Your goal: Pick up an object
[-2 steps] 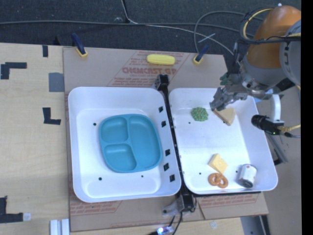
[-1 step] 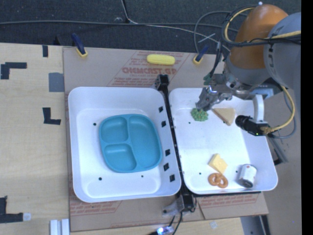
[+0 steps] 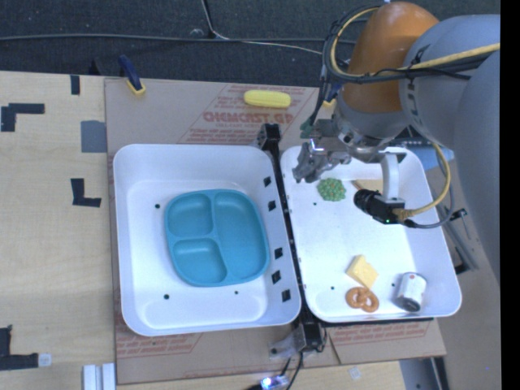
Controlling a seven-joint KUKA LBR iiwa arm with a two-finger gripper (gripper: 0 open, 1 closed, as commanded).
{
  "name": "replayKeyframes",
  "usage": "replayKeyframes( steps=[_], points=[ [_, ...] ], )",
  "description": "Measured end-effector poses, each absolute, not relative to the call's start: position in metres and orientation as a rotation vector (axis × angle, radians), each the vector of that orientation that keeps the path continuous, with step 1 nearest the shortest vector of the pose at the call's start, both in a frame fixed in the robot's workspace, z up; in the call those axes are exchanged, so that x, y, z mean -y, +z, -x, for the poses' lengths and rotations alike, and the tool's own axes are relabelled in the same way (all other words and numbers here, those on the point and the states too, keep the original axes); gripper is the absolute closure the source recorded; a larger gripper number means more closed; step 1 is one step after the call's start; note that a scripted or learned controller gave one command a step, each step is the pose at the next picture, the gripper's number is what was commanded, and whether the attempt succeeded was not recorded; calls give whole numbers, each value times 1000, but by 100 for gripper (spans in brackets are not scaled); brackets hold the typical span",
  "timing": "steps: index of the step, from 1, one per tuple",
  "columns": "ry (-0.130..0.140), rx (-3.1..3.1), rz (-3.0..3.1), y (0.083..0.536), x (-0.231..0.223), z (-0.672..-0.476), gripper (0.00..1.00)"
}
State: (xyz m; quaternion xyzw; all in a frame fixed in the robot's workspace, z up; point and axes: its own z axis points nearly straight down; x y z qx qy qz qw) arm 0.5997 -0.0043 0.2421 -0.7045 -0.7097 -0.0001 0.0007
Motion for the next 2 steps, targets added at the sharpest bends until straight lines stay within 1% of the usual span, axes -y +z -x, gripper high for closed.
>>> replayKeyframes(
  steps=[1,2],
  points=[
    [0,2227,2214,244,-42,-608,100],
    [3,2227,2213,226,-99,-613,100]
  ],
)
